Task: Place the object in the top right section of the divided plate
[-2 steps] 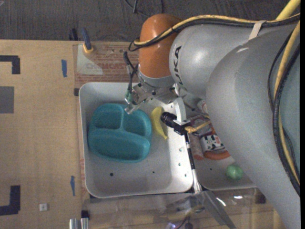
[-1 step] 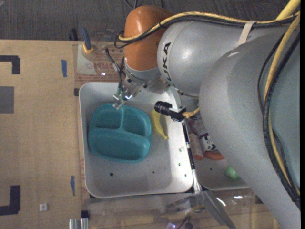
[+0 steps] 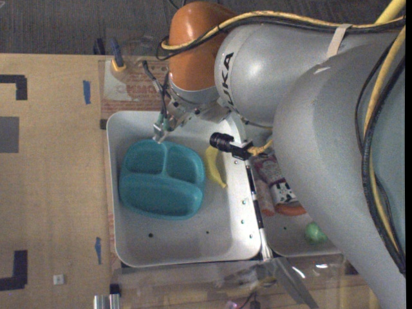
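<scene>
green ball point(image 3: 315, 232) in right bin, near edge | divided plate point(image 3: 162, 179) in left bin point(image 3: 187, 243), bare floor below it | banana point(image 3: 215, 167) just beside plate's right rim | gripper point(image 3: 159, 131) at plate's top edge, jaw opening cannot be told, nothing seen held

The arm point(image 3: 309, 108) covers most of the right bin point(image 3: 302, 240) and runs off the right edge. It partly hides an orange object point(image 3: 290, 208) and a green object point(image 3: 315, 232); neither can be identified.
</scene>
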{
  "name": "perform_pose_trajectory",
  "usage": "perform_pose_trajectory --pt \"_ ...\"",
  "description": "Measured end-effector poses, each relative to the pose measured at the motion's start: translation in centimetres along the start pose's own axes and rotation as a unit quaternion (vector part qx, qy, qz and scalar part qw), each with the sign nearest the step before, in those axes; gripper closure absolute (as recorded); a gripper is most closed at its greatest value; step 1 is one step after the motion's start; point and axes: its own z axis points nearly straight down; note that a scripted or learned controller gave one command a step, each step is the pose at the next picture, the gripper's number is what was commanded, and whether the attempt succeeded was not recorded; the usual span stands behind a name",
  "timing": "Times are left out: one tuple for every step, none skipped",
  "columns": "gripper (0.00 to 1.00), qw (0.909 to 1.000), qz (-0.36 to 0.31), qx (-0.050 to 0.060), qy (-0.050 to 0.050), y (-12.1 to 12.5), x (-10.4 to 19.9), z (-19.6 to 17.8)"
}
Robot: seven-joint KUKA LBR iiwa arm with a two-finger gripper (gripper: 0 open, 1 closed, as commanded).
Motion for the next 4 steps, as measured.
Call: perform_pose_trajectory --pt "1.0 0.992 -0.126 -0.001 0.001 -1.6 -1.1 2.3" --pt "1.0 0.9615 -0.275 0.003 0.004 -7.1 -1.3 3.3" --pt "0.0 0.9617 -0.274 0.002 0.003 -7.1 -1.4 3.3" --pt "1.0 0.9622 -0.272 -0.001 0.001 -6.9 -1.6 2.1"
